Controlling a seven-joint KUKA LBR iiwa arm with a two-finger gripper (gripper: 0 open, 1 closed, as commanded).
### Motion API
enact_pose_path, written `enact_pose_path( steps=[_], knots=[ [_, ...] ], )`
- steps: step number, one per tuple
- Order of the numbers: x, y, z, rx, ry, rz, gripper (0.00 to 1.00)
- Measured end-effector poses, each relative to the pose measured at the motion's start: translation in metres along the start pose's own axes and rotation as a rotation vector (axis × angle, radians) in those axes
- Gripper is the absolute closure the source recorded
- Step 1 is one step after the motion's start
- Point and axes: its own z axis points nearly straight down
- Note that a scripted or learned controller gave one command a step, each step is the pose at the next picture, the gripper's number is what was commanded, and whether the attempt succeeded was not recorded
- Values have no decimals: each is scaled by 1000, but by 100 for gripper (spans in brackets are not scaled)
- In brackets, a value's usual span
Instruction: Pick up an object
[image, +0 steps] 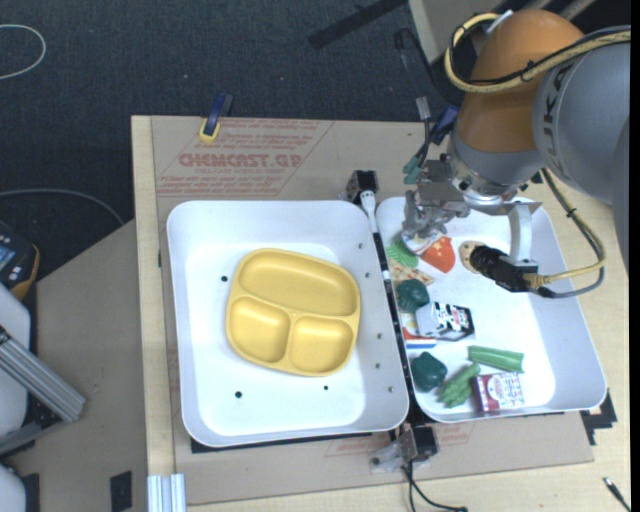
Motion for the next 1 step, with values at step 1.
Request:
enact_pose_path(
  steps=[1],
  knots=[
    [10,10,1,-6,-1,-1,100]
  ],
)
